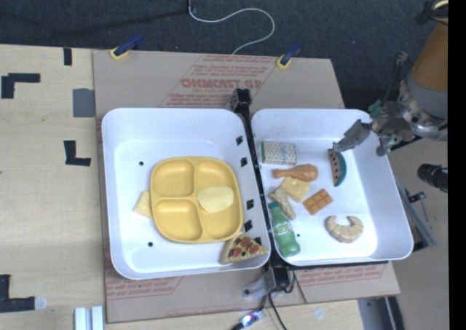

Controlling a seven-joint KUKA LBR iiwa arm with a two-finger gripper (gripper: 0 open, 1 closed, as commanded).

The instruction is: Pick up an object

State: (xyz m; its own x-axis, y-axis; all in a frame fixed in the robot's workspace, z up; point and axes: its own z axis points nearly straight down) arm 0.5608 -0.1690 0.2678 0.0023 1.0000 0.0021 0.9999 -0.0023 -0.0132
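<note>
My gripper (362,146) hangs over the upper right part of the right bin (386,205). It is open, with nothing between its fingers. One grey fingertip (342,145) points down-left, just above a watermelon slice (337,167) with a green rind. Left of the slice lie a chicken drumstick (297,173), a patterned packet (279,152), a cheese piece (296,189) and an orange cracker (317,201). A croissant (344,228) and a green bottle (283,230) lie near the bin's front.
The left bin (124,139) holds a yellow divided plate (182,175) with a pale round piece (215,199) on it, a yellow wedge (142,205) beside it and a pizza slice (243,248) at its front right. A divider (251,154) separates the bins.
</note>
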